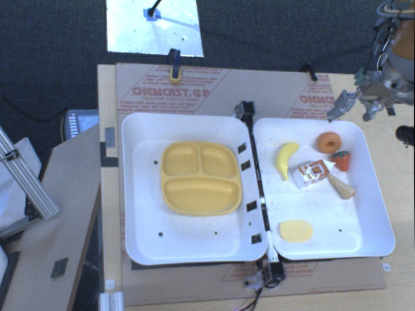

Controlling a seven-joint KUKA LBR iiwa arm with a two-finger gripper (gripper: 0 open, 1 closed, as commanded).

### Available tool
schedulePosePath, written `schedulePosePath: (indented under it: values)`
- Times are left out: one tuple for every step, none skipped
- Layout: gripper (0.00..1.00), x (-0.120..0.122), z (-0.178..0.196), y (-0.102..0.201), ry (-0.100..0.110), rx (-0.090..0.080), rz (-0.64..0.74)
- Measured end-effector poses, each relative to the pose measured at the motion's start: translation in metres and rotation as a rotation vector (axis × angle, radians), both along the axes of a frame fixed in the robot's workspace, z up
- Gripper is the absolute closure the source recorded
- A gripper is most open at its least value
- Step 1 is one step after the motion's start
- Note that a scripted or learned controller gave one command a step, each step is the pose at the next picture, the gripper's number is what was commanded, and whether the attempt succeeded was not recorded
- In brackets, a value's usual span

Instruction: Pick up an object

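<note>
- I see the gripper (358, 105) hovering past the far right corner of the right bin (373, 203), fingers apart, nothing between them.
- In that bin: banana (286, 159) at left, orange doughnut (329, 142) and strawberry (342, 160) far right, small carton (312, 173) touching a cone (342, 186), yellow disc (296, 230) near front.
- Left bin (139, 173) holds a yellow divided tray (198, 177).
- Arm is cut off at frame edge; carton label unreadable.

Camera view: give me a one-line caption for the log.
Open gripper poised above the right bin's far edge; banana, donut, strawberry inside.
</note>
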State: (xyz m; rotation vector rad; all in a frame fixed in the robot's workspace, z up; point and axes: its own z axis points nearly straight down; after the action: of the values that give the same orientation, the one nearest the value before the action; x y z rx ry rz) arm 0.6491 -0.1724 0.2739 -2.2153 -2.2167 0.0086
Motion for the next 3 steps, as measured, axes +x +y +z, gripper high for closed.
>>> schedulePosePath:
  values:
    - [0.0,0.002,0.008,0.001,-0.012,-0.002,0.003]
    - [0.0,0.004,-0.034,0.003,-0.009,-0.002,0.003]
    - [0.0,-0.005,-0.089,0.008,-0.007,-0.001,0.001]
